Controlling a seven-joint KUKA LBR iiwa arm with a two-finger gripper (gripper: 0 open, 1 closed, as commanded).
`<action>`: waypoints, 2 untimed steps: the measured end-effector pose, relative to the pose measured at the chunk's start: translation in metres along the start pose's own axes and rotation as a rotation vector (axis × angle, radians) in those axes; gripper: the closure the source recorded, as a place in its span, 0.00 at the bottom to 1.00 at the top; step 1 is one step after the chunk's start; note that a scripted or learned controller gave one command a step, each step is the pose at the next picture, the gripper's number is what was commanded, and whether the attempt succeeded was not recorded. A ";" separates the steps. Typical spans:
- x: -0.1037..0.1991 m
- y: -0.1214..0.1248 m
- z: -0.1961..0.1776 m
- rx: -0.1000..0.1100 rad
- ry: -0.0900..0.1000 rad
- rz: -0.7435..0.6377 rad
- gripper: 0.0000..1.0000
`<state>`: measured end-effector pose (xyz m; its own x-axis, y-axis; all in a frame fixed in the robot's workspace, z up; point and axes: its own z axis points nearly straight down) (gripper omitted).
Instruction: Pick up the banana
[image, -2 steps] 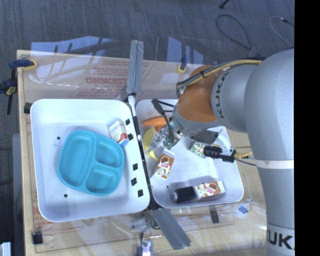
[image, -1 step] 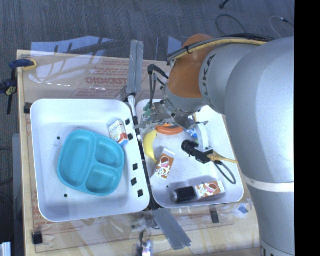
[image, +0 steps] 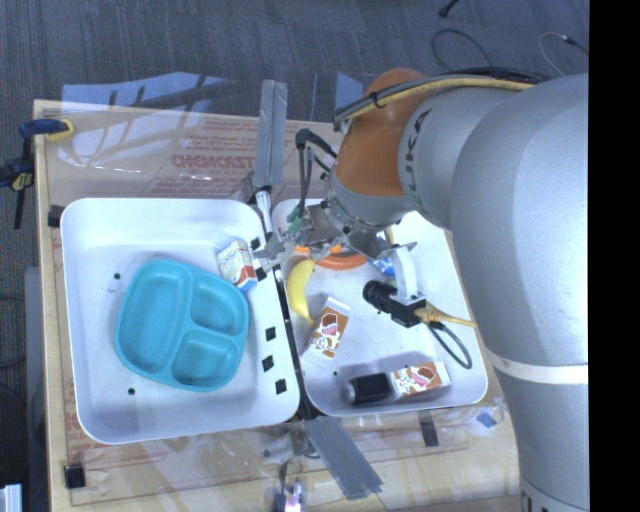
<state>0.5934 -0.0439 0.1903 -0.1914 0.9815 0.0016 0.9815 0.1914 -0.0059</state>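
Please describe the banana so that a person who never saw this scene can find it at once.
Look at the right bin, along its left wall beside the divider between the two bins. The banana lies there, just below the gripper, with a small printed packet to its lower right. It is the only plain yellow, curved thing there.

Two white bins (image: 90, 260) are seen. One blue divided plate (image: 182, 323), one banana (image: 298, 288), three small printed packets (image: 330, 330), one black box (image: 370, 388) and one orange lid (image: 345, 261) are counted.
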 end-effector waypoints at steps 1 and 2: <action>0.039 -0.102 0.001 0.003 0.000 0.100 0.00; 0.055 -0.109 -0.042 0.000 -0.001 0.188 0.00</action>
<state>0.4761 -0.0105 0.2334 -0.0049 1.0000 -0.0009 1.0000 0.0049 -0.0058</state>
